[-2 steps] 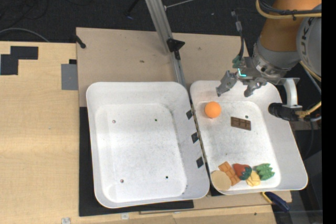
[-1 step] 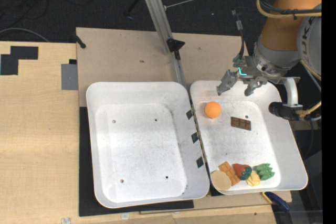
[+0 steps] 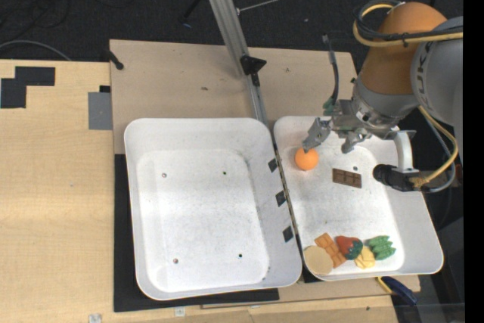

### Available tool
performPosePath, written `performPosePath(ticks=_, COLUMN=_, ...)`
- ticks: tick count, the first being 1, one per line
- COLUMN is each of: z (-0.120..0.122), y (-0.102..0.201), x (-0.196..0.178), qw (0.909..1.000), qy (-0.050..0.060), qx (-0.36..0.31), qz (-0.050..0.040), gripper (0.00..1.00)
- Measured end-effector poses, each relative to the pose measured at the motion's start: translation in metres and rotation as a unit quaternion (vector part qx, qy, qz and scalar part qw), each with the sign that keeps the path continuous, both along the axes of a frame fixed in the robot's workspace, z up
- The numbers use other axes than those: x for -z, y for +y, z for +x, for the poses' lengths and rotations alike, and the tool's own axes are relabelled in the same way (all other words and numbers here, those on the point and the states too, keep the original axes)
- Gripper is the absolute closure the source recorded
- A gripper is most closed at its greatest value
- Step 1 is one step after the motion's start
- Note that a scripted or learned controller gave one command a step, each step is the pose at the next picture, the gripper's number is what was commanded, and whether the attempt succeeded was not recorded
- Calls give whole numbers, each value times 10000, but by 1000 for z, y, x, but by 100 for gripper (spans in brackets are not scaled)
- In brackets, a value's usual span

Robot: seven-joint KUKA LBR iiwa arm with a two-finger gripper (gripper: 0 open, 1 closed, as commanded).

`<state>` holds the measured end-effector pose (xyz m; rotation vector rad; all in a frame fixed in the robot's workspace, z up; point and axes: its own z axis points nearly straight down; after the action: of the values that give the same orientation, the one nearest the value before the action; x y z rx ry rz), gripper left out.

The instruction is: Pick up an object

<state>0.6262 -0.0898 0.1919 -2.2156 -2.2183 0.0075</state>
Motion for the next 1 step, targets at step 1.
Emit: performPosePath(ticks=1, z=-4, y=-4, x=63, qw=10000, qy=9, qx=8, qz=0, gripper=0)
